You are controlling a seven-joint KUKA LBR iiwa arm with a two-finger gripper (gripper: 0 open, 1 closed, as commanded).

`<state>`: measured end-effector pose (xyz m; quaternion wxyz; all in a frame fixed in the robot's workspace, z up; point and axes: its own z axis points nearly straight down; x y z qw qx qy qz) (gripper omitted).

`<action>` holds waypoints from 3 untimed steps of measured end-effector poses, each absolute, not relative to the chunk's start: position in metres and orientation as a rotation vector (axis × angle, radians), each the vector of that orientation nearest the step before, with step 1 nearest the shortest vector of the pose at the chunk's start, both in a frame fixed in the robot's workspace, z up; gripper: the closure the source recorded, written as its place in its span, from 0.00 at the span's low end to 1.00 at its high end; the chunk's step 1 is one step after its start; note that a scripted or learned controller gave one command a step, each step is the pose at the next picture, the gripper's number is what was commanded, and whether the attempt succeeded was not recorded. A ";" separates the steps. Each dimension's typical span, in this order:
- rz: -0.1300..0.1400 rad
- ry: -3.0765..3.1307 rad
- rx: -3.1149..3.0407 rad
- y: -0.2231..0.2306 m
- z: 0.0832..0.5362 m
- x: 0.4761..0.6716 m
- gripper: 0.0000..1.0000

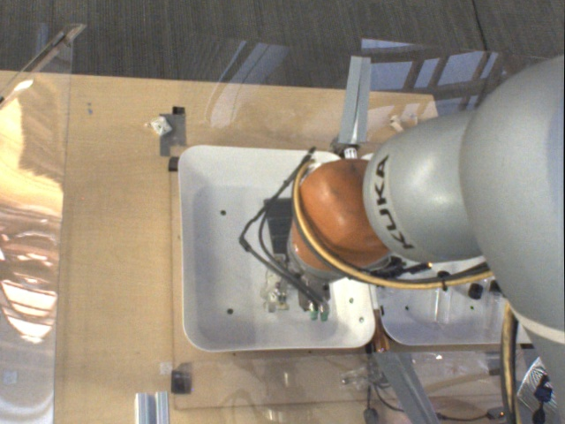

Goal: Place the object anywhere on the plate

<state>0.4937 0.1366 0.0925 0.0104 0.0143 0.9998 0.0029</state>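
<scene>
The object cannot be made out with certainty, since the arm (459,184) hangs low over the left bin (212,237) with its gripper (296,299) near the bin floor, presumably positioned for picking or releasing, jaw state indeterminable.

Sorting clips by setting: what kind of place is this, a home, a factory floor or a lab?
Most likely a robot lab: a KUKA arm reaches over white bins on a wooden bench, with carpet beyond.
</scene>
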 end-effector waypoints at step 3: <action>0.000 2.591 -1.750 0.236 0.090 0.671 1.00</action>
